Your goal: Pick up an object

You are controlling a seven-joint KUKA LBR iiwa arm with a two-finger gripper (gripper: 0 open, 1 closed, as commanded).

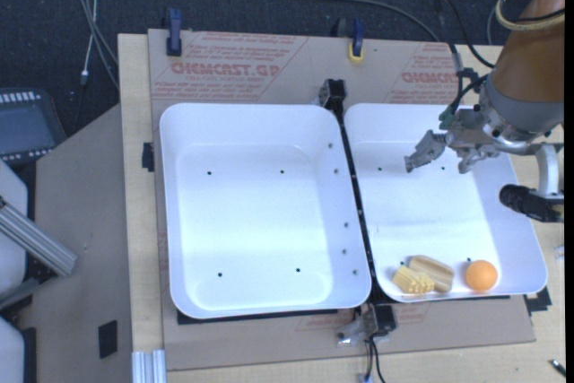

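The gripper [446, 155] hangs over the upper part of the right bin [448, 211], and its fingers [420, 159] are spread apart with nothing between them. Well apart from it, near the front rim of this bin, a small orange ball [482, 274] lies beside a yellow corn cob [413, 281] and a tan bread roll [432, 266], which touch each other. The left bin [256, 211] stands just beside on the desk [134, 193].
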